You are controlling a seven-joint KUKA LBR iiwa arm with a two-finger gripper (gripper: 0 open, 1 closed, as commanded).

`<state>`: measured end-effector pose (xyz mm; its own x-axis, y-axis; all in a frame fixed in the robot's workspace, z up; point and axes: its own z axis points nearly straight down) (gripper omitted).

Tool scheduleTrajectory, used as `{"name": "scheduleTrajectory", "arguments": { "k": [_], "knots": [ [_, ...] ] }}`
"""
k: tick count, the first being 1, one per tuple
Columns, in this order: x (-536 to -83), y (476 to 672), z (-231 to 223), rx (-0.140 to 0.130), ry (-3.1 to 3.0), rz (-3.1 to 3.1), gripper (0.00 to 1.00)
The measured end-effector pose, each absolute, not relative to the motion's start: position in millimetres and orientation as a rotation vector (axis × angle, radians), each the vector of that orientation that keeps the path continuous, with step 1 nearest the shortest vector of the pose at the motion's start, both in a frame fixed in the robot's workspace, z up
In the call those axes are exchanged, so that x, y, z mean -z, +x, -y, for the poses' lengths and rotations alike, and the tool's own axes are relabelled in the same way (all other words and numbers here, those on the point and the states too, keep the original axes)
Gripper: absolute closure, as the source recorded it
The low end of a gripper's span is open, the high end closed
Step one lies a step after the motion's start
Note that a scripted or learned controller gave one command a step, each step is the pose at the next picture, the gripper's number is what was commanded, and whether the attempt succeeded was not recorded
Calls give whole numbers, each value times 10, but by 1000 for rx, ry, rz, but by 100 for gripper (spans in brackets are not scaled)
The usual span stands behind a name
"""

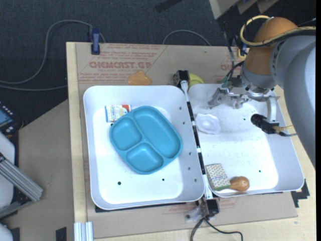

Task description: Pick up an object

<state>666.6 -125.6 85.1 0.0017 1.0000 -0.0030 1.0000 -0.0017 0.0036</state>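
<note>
Left bin (100,174): a small printed packet (116,112) lies at the far left, its right end touching or tucked under the rim of a blue divided plate (145,139). The plate takes up the middle of that bin, set at a slant. Neither is near the claw.

Right bin (251,154): a white crumpled item (207,123) sits close to the wall shared with the left bin, about halfway along it. It is low and irregular, with its longer side running roughly across the bin. In the near left corner lies a patterned sachet (216,174), and just beside it to the right an orange-brown rounded object (239,184), the two touching or nearly so.

Gripper (229,97): it is over the far part of the right bin, down close to the floor. Whether the claw is open or closed cannot be told from this angle, and nothing can be seen held in it.

Finding: the white crumpled item is the nearest candidate. It lies to the left of the gripper and toward the near side, near but apart, with bare floor between. The sachet and the rounded object are well apart from the claw, at the opposite end of the bin.

Judgement: the pick has not yet been made. The coming move calls for a short shift left and toward the near edge, then a descent across the item's shorter side. Risk: the item sits close to the dividing wall, leaving little room on that side.
</note>
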Motion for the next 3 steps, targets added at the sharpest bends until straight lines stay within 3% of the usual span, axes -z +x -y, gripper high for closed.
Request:
{"name": "scheduleTrajectory", "arguments": {
  "k": [1, 2, 3],
  "knots": [
    [-851, 6667, 953, 1, 2219, -2225, 0],
    [-850, 6667, 1299, -1, 2220, -2217, 0],
    [-850, 6668, 952, 0, 2219, -2226, 0]
  ]
}}
